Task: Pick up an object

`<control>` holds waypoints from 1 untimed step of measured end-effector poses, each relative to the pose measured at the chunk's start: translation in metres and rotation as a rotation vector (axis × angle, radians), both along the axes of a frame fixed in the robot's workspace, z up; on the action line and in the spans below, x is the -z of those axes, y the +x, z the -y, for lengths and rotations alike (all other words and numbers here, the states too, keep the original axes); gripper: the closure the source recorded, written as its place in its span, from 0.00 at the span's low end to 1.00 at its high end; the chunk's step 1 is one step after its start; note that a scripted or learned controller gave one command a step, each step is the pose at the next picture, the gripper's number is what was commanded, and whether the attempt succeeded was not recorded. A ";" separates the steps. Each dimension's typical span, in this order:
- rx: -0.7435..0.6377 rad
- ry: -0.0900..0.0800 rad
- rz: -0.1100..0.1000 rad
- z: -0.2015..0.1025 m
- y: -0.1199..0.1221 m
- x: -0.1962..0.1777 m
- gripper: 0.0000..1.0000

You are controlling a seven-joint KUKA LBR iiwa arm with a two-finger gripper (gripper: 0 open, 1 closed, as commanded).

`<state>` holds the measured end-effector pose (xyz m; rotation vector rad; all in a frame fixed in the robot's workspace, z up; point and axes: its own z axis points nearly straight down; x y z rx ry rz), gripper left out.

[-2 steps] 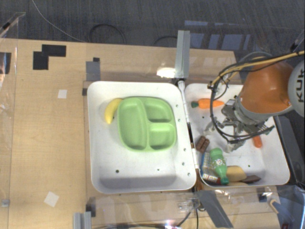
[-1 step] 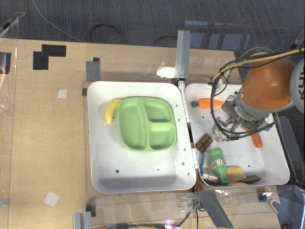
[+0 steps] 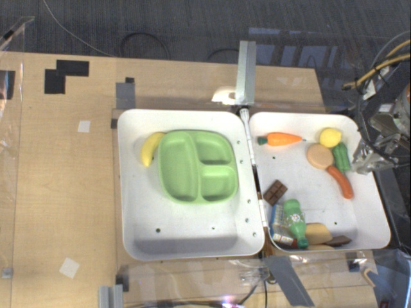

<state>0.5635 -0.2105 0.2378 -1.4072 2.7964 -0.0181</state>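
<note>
Objects for picking lie in the right bin point(image 3: 379, 230): a carrot point(image 3: 282, 139), lemon point(image 3: 330, 137), tan disc point(image 3: 319, 156), green bottle point(image 3: 295, 218) and chocolate piece point(image 3: 275, 191), all left of my end effector point(image 3: 367, 161), which sits at that bin's right rim. I judge this the approach step, nothing grasped; next I must pick a target and descend over it. Whether the end effector is wide or narrow I cannot tell; it is blurred against cables.

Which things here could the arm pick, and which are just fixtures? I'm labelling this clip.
Pickable: banana, carrot, lemon, green bottle, chocolate bar, sausage.

Just there: green divided plate, left bin, right bin.
</note>
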 end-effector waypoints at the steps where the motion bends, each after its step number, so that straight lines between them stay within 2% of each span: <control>1: -0.632 0.004 -0.016 -0.005 -0.060 0.083 1.00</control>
